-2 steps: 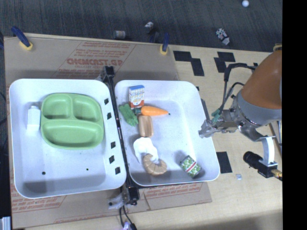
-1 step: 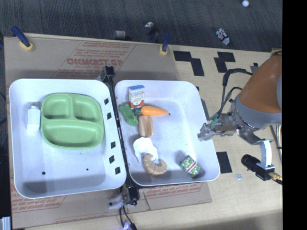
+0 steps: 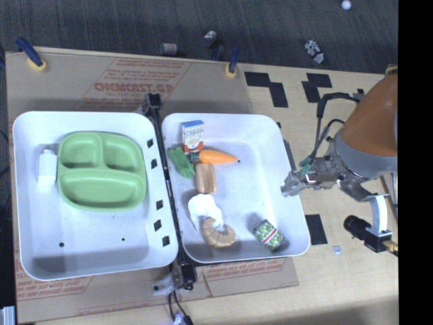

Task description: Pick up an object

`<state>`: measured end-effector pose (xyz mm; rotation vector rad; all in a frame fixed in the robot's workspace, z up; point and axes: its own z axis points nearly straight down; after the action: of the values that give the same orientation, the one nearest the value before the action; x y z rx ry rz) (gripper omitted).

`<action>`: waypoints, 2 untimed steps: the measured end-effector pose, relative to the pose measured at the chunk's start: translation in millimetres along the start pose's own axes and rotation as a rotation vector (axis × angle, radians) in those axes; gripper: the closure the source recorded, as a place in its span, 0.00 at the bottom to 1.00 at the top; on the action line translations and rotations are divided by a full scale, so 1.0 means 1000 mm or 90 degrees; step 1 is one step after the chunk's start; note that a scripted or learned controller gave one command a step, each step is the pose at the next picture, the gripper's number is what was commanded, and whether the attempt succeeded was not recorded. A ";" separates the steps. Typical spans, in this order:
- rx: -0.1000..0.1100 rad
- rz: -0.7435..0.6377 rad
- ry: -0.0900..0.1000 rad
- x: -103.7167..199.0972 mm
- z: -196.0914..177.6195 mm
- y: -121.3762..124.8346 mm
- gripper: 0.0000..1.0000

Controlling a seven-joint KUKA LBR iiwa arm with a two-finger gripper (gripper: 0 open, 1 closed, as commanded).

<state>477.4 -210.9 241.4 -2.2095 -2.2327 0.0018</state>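
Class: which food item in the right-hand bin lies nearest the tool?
The green can, in the bin's near right corner. The croissant, carrot and carton lie farther from the tool.

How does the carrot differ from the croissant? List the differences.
The carrot is orange, straight and tapered; the croissant is tan and curved. The carrot lies toward the far end of the right bin, the croissant near its front edge. Both are toy foods in that bin.

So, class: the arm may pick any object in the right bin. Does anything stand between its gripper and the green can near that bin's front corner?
Nothing visible does. The gripper hovers at the right bin's right rim, and the green can lies just inside, nearer the front, with bare bin floor between. The croissant sits farther left.
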 end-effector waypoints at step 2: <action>-0.001 0.004 0.000 0.026 0.008 0.000 1.00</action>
<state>476.7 -185.1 233.7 -2.2174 -2.2261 0.0000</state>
